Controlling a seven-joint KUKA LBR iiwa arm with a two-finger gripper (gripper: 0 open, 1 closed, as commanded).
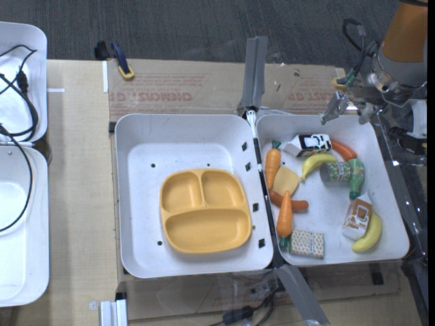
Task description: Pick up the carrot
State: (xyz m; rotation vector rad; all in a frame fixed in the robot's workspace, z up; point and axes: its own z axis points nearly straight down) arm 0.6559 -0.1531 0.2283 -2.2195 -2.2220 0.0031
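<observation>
A: Start big. What is on the table [75,182]?

B: Two shallow white bins side by side. The left bin [136,182] carries a yellow divided plate [204,210]. The right bin [387,182] carries the small things. The grey arm with its orange band [406,26] hangs over that bin's far right corner.

A: And the tool?

B: The tool [346,107] sits above the far rim of the right bin, near its right end. It grips nothing; nothing lies between its tips. Whether it is spread or closed, I cannot tell from this slant.

A: Where is the carrot?

B: There are two. One carrot [272,168] lies against the left wall of the right bin, its long axis running near to far, green top at the far end. A second carrot [285,214] lies just nearer the camera, also lengthwise, crossing a small sausage [291,203]. A cheese wedge [286,180] touches the first one.

A: So which way from the tool?

B: Both lie to the view's left and nearer the camera, across the bin. I judge the far carrot the closer, and the jaws should close across its width.
</observation>
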